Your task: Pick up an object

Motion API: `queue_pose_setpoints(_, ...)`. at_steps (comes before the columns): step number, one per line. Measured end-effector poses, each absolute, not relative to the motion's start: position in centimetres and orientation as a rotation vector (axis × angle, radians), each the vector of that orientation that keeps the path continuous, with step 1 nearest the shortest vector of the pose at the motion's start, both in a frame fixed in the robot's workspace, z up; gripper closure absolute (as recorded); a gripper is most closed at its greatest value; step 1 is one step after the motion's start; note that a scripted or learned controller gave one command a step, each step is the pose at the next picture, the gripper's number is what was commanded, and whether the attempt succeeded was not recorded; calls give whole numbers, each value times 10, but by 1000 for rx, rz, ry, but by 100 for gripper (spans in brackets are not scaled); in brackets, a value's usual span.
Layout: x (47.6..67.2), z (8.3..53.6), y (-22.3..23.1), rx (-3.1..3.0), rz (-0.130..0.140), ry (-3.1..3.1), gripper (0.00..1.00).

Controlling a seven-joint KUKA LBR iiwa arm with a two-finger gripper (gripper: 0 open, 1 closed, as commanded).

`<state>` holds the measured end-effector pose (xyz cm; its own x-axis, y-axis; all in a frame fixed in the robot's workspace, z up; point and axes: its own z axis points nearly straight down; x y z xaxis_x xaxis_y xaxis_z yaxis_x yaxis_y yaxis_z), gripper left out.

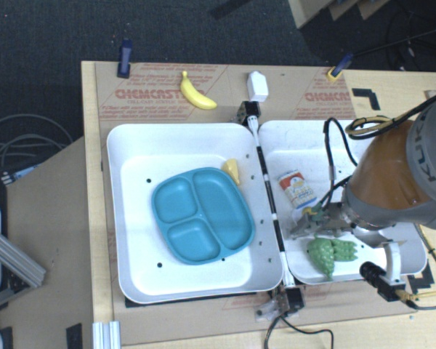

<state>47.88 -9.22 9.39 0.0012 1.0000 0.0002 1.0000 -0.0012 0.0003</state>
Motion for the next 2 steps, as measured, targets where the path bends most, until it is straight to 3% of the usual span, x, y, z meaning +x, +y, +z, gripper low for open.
queue_pose_setpoints(2, 479, 84, -112, 2222, 0, 2220, 0)
